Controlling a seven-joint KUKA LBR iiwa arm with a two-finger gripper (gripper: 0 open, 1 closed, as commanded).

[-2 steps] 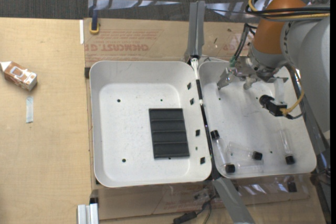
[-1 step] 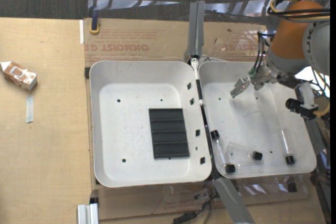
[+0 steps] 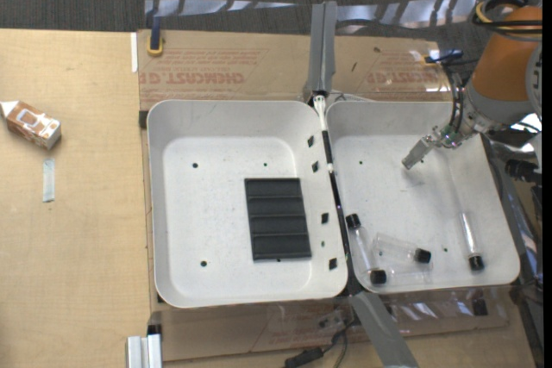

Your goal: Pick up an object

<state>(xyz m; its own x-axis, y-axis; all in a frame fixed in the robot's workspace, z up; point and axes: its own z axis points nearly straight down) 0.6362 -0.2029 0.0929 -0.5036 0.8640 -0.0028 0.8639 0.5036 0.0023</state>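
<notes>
Clear plastic tubes with black caps (image 3: 470,239) are lying low in the right bin (image 3: 509,271), so drop your claw (image 3: 420,152), which hangs above that bin (can't tell if it's open), straight over one and pinch across its width.

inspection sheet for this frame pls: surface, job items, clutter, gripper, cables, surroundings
surface: left bin and right bin side by side on cardboard.
job's things: black ridged block flat in left bin; clear tubes with black caps near right bin's front.
clutter: small carton on the bench, far left.
grippers: gripper over right bin's rear, nothing seen between its fingers.
cables: yellow cable by the arm.
surroundings: dark floor behind the bench.
</notes>
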